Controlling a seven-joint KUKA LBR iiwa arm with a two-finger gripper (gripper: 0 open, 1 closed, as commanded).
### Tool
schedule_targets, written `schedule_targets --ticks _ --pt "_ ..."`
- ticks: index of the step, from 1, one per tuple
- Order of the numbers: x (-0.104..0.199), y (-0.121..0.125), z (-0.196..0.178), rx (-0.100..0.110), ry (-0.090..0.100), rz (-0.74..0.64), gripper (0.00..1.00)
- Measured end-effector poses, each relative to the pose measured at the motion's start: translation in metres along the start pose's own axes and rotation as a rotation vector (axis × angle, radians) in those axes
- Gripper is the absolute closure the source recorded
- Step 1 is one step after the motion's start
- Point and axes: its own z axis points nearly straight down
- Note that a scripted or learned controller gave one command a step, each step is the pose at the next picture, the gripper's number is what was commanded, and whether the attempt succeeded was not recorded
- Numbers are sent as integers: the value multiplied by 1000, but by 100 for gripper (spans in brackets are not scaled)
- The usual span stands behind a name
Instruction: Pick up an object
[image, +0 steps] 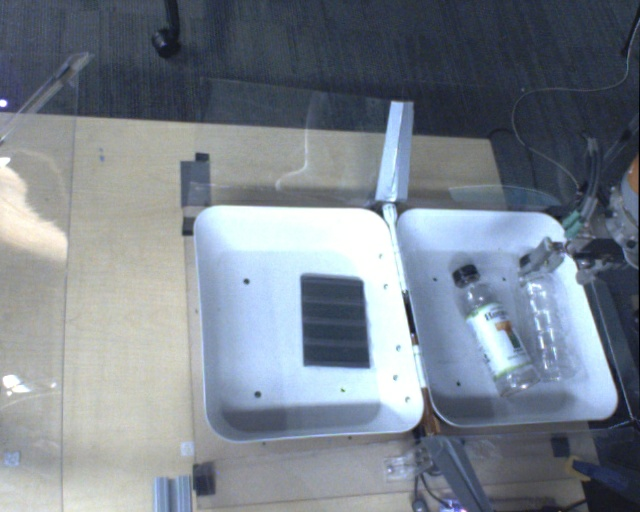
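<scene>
A clear plastic bottle (495, 335) with a black cap and a white label lies slantwise in the right bin (440, 385). Beside it, to the right, lies a second clear ribbed plastic container (545, 325). A black ribbed rectangular pad (335, 320) lies flat in the middle of the left bin (230, 300). My gripper (543, 257) reaches in from the right, low over the right bin's upper right part. It sits just above the top end of the clear ribbed container, and nothing is visibly held in it.
The two white bins sit side by side on a wooden bench, with a metal divider strip (395, 160) behind their junction. Cables (560, 130) and arm hardware crowd the right edge. A transparent panel (40, 250) covers the bench's left side.
</scene>
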Motion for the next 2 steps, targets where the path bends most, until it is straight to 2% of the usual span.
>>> schedule_targets --ticks 1,2 --pt "-7 7 176 3 7 -1 0" --pt "-14 33 190 -14 12 -64 0"
